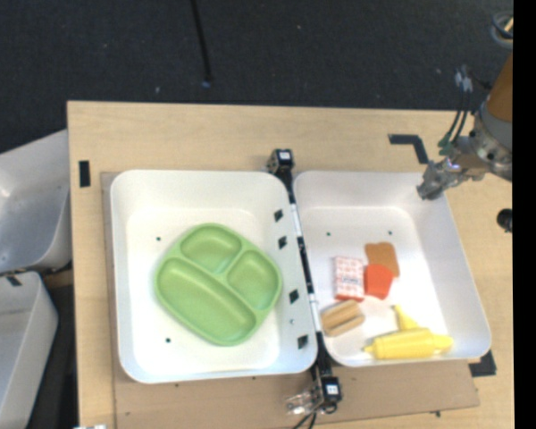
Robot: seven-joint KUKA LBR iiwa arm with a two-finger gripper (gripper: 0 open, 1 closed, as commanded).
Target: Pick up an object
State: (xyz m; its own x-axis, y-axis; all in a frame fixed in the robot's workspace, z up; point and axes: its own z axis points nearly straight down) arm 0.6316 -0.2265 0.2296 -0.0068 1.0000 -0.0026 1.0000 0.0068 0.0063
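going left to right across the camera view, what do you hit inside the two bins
Green three-compartment plastic plate in the left white bin → tan hot dog toy in the right white bin → orange block → yellow corn cob toy.

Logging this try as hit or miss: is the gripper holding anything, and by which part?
Nothing is held. The gripper hangs at the right bin's far right corner, apart from the toys lying on the bin floor.
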